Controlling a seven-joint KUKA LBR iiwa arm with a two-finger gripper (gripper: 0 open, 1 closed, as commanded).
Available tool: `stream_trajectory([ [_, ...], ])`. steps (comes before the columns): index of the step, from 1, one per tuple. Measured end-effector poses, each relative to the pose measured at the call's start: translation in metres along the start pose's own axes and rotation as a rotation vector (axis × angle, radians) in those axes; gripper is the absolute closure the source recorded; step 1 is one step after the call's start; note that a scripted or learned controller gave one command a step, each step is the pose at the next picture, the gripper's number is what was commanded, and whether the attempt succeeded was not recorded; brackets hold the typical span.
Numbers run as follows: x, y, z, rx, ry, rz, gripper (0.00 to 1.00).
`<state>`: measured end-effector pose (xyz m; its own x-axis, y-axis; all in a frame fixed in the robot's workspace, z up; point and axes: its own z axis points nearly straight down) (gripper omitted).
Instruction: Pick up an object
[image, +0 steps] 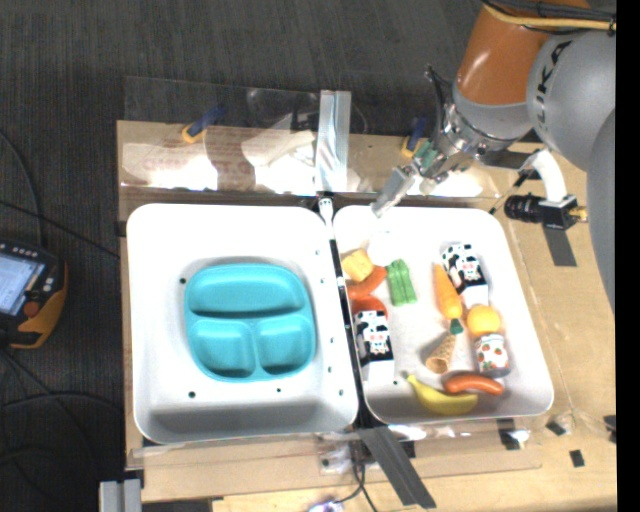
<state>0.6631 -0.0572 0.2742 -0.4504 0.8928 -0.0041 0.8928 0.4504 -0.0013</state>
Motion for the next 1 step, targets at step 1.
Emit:
stream_trajectory([
  [1, 0.0138, -0.0707, 0.0913, 0.002, 0.003, 0.087, 0.0],
])
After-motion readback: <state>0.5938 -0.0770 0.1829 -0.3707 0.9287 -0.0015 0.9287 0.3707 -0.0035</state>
